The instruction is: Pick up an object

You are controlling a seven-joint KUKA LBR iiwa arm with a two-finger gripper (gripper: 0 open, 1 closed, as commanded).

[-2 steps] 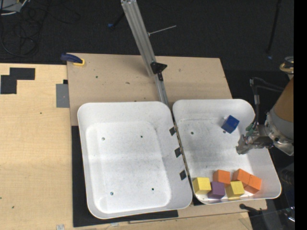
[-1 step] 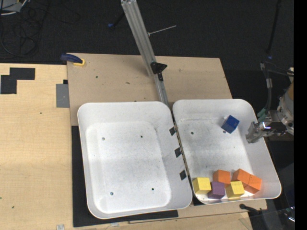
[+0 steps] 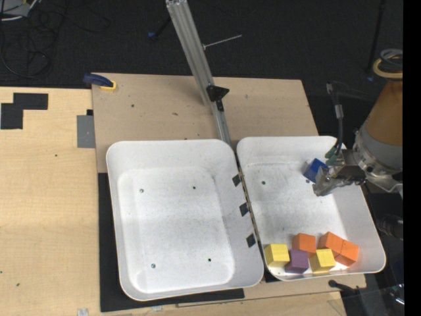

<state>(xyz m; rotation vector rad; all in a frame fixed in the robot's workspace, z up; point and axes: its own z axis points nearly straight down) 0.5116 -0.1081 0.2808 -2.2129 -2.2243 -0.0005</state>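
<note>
**Arm reaching into the right bin beside a blue block**

The gripper (image 3: 327, 180) is hanging over the upper right part of the right bin (image 3: 283, 151), with the arm's grey body and orange band (image 3: 389, 114) partly cut off at the right. A blue block (image 3: 315, 170) is sitting right against the fingers, but I cannot tell whether they are spread or pinching it; the metal parts are blurring together there. Along the bin's near edge, a cluster of blocks is lying close together: a yellow block (image 3: 277, 253), a purple block (image 3: 299, 261), an orange block (image 3: 304, 242), another yellow one (image 3: 322, 259) and two more orange ones (image 3: 341, 247), overlapping so their outlines are hard to separate. The left bin (image 3: 125, 151) is sitting alongside on the worktop (image 3: 158, 107).
</note>
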